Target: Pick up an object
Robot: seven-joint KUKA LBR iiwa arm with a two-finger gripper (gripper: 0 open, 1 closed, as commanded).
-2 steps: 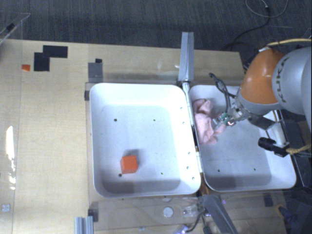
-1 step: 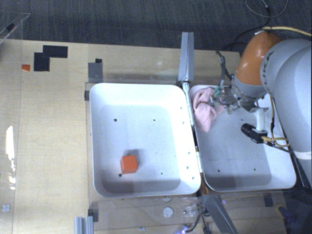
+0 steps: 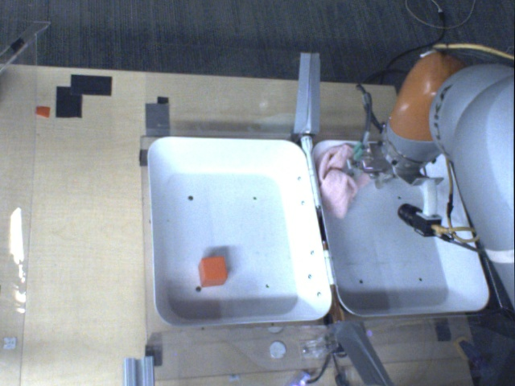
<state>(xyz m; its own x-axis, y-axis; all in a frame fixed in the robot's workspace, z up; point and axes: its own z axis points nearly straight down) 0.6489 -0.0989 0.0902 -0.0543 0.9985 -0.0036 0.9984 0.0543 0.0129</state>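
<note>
Approach step: gripper [image 3: 364,164] low in right bin [image 3: 402,288], touching pink cloth [image 3: 338,182]. Jaw state: cannot tell. Next: confirm closure on cloth, then lift.

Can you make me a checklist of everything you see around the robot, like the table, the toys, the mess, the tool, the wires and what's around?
Surface: wooden bench bearing a left bin and a right bin.
Job's things: orange block in the left bin, near its front; pink cloth in the right bin's far left corner.
Clutter: black shapes and a small orange piece on the bench, far left.
Tool: at the cloth's right edge; grip unclear.
Cables: thin loop on the floor; wires by the wrist.
Surroundings: dark carpet.
</note>
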